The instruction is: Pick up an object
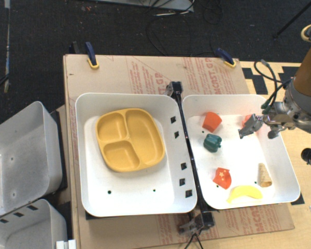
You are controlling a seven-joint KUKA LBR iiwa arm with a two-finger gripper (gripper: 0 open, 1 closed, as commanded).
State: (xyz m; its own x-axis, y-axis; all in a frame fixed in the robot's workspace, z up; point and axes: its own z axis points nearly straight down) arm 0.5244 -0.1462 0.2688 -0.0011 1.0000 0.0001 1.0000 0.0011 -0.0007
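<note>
My gripper [261, 130] hangs over the upper right of the right bin [280, 154], open, with bare bin floor between its fingers. A small red object [246, 120] lies just behind the left fingertip [248, 128], partly hidden by it. Further left in the same bin lie an orange-red block [211, 121] and a dark green pepper-like piece [212, 142]. Toward the front are a red piece [222, 177], a yellow banana [244, 193] and a tan cone [264, 175].
The left bin [88, 139] holds a yellow divided plate [129, 139]. A black divider with clips [185, 154] runs between the bins. Grey tubs [20, 154] stand off the bench at the left. Cables trail by the arm at the right.
</note>
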